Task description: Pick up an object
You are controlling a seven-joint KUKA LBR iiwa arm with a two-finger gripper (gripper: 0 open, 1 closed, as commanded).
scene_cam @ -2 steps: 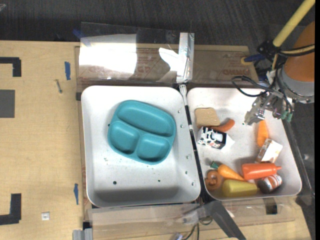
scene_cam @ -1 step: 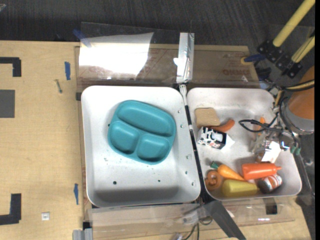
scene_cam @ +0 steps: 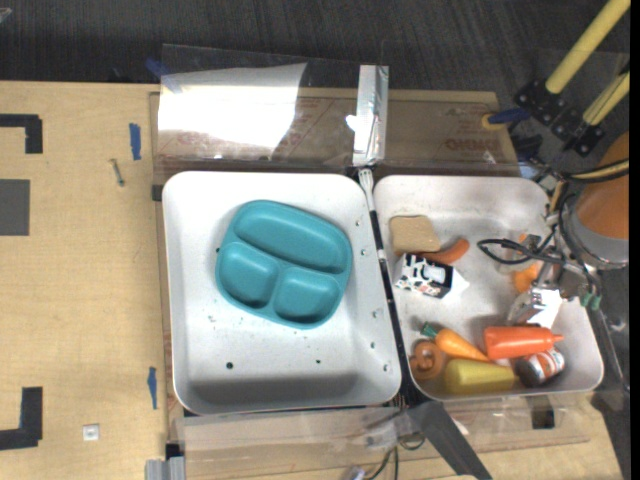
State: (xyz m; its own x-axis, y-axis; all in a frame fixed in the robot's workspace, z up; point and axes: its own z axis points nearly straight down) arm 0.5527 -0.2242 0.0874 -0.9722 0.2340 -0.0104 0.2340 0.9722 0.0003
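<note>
The right bin (scene_cam: 470, 190) holds several small objects. A tan block (scene_cam: 413, 233) lies at its back left, with a black-and-white piece (scene_cam: 425, 276) just in front of it. A slim orange piece (scene_cam: 452, 251) lies between them. Near the front are a carrot (scene_cam: 458, 344), a brown ball (scene_cam: 425, 362), a yellow piece (scene_cam: 476, 375), a red-orange bottle (scene_cam: 522, 341) and a silvery item (scene_cam: 541, 366). My gripper (scene_cam: 540, 305) hangs low over the bin's right side, just above the red-orange bottle. Nothing shows clearly in its grasp.
The left bin (scene_cam: 190, 348) carries a teal divided plate (scene_cam: 283, 261). The arm's orange band (scene_cam: 606, 218) sits over the right bin's right rim. Yellow poles (scene_cam: 592, 30) stand at the back right. A clear plastic sheet (scene_cam: 230, 118) lies behind the bins.
</note>
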